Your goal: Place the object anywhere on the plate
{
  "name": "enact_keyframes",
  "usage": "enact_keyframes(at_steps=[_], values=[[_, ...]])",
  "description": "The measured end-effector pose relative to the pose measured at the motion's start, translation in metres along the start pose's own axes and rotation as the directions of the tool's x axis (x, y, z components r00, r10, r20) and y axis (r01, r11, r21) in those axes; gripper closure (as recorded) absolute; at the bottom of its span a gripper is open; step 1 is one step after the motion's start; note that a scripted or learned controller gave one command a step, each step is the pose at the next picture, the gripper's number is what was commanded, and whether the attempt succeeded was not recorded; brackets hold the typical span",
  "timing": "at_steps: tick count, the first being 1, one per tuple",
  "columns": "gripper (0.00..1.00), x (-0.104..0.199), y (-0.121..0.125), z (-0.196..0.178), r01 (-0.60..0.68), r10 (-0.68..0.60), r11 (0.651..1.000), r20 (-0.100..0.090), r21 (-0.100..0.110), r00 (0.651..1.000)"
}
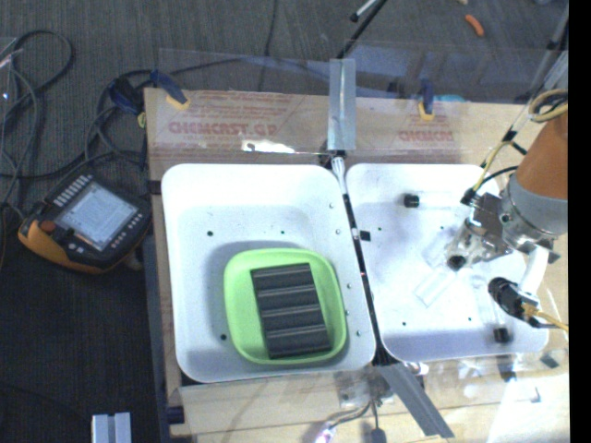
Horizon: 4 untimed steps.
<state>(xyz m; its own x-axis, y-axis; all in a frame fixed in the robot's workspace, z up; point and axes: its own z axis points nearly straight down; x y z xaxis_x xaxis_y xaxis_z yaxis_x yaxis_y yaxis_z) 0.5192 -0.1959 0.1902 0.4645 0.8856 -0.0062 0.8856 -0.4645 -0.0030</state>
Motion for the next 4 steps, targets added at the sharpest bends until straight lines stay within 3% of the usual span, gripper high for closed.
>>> enact_keyframes(at_steps=[1, 2, 3, 4], values=[[0.0, 0.0, 0.0, 0.0, 0.0, 0.0, 1.0, 0.0, 0.0, 1.0], [0.0, 0.014, 0.0, -0.026, -0.035, 0.035, 0.999, -0.004, -0.001, 0.999], [0.0, 0.086, -0.003, -0.088, 0.039, -0.039, 0.999, -0.003, -0.002, 0.999], [0.0, 0.133, 0.001, -0.111, 0.036, -0.036, 0.999, -0.002, -0.003, 0.999]])
